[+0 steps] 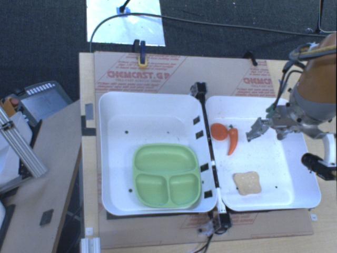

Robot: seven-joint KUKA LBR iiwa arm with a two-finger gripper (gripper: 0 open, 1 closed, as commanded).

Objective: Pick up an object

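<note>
In the right bin (295,194) lie an orange-red pepper-shaped toy (231,140), a round red piece (218,132) touching it on its left, and a tan slice of bread (247,183) nearer the front. My gripper (256,130) hangs over the right bin, a little to the right of the pepper. Nothing shows between its fingers. The grey arm with its orange band (318,78) comes in from the right.
The left bin (113,115) holds a green divided plate (167,175) at its front. A black divider (206,146) runs between the two bins. A cardboard sheet (158,73) lies under them, and a grey device (39,101) sits at the far left.
</note>
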